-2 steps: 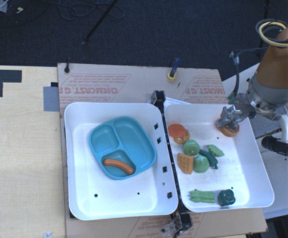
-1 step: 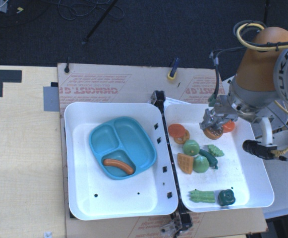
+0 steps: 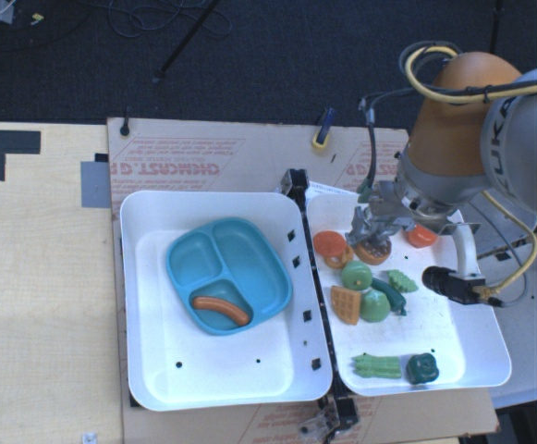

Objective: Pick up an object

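Can't tell what the gripper is doing. Tomato and green ball crowd just beside it, so it'll probably nudge one away.

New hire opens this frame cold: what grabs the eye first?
Probably the grey arm's orange band at upper right, with its gripper down over the right bin among a cluster of toy food: an orange tomato-like piece, green pieces and a waffle-like wedge. Next, the blue divided plate in the left bin, with a sausage in its front compartment.
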Controlling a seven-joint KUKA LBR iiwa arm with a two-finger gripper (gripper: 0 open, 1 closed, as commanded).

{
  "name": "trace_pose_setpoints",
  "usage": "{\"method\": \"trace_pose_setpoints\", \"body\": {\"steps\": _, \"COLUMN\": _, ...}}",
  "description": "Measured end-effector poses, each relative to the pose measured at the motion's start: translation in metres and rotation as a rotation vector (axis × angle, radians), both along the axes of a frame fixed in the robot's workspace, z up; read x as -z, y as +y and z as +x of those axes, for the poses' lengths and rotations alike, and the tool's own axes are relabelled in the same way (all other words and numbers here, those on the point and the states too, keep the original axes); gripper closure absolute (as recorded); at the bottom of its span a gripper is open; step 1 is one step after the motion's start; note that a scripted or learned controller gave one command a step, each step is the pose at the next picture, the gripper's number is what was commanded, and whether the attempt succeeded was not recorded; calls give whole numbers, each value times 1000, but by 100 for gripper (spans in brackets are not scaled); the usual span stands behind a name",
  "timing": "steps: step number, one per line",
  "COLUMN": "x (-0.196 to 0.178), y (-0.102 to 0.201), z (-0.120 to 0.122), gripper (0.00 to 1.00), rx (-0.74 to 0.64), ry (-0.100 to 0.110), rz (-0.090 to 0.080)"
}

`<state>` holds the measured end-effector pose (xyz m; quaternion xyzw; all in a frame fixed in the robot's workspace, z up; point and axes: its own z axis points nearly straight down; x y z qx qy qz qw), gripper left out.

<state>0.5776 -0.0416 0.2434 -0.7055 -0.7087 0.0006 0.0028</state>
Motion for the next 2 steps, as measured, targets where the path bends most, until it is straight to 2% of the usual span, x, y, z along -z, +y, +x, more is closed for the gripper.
{"method": "trace_pose_setpoints", "body": {"steps": 1, "x": 23, "y": 52, "z": -12, "gripper": 100, "rx": 0, "ry": 2, "rz": -1}}
{"method": "trace_pose_setpoints", "body": {"steps": 2, "x": 19, "y": 74, "z": -3, "gripper": 100, "rx": 2, "ry": -2, "rz": -2}}
